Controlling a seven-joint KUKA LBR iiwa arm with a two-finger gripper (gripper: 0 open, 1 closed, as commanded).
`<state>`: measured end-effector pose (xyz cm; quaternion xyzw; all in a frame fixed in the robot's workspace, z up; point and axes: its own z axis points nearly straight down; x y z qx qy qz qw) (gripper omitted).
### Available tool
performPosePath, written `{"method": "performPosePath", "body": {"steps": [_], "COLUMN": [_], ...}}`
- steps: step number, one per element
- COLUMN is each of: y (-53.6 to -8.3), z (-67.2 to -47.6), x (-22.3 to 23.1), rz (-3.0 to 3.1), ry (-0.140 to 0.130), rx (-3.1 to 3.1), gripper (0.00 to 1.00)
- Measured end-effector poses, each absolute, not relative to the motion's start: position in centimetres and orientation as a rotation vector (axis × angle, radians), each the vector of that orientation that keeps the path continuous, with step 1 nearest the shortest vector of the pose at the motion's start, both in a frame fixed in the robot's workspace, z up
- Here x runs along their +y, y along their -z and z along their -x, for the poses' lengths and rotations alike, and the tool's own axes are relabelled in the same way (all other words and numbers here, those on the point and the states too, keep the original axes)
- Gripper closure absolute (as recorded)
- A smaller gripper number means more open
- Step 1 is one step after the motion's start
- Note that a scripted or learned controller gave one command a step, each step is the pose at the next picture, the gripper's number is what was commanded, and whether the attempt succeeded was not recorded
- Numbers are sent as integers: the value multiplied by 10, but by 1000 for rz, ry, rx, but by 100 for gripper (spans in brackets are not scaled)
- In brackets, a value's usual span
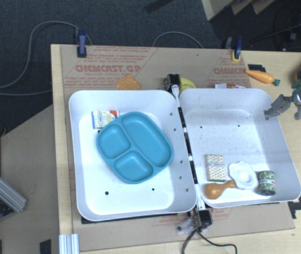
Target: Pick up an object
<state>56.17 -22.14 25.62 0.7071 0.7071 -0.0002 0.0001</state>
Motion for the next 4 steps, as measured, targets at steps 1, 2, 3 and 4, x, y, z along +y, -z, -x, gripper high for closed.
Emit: {"method": "performPosePath", "body": {"steps": [1, 2, 3, 4], "y": [-140, -186, -141, -81], "z": [-579, -495, -543, -510], "x": [-146, -57, -125, -92], "rz": [-2221, -2219, -2222, -2227], "ry": [4, 1, 2, 4], "rx": [2237, 2236, 2214, 2227], "gripper": [0, 0, 0, 0]}}
